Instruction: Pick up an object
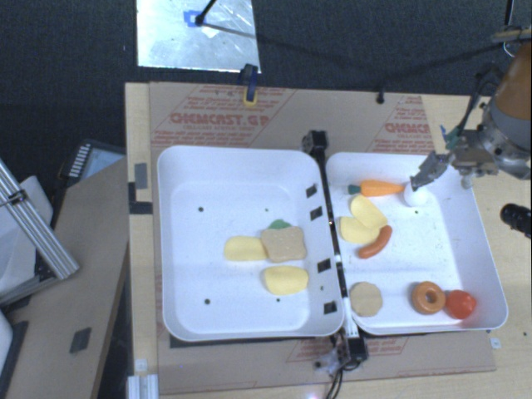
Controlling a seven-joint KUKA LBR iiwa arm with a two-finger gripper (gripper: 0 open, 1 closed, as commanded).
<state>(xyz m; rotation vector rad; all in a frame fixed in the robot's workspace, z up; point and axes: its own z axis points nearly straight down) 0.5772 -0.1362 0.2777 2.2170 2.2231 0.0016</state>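
Note:
My gripper (428, 171) hangs over the far part of the right bin (478, 239), reaching in from the right. Just below and left of its tip lie a small white egg-shaped piece (415, 195) and an orange carrot (380, 189). Further into that bin sit two yellow pieces (362, 220), a red-orange sausage (374, 242), a tan round cookie (365, 298), a brown doughnut (428, 297) and a red tomato (460, 304). The left bin (191, 223) holds two yellow pieces (245, 248), (285, 280), a slice of brown bread (284, 243) and a green piece (281, 224) peeking from behind the bread.
A black divider strip (326, 223) with clips runs between the two bins. A shiny metal sheet (196, 23) lies beyond the bench at the back. A metal frame (29, 231) stands at the left. The bins rest on cardboard (274, 110).

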